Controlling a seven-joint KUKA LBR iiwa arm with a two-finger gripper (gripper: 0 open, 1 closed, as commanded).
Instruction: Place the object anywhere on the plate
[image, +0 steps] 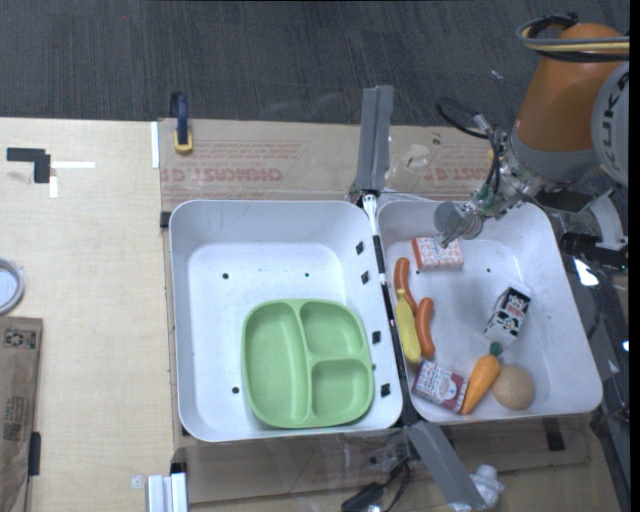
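A green three-compartment plate (305, 362) lies in the left bin (200, 260) with nothing on it. The right bin (560, 250) holds a small pink and white carton (438, 254), a red sausage (402, 273), a yellow banana (408, 327), another red sausage (427, 327), a black and white milk carton (508, 314), an orange carrot (482, 379), a tan round thing (514, 386) and a pink box (439, 386). My gripper (452, 222) hangs over the right bin's back left, just above the pink and white carton.
A grey divider post (375, 140) stands between the bins at the back. A blue and yellow clamp (180, 125) sits on the cardboard behind the left bin. Cables (590, 260) run along the right bin's right side.
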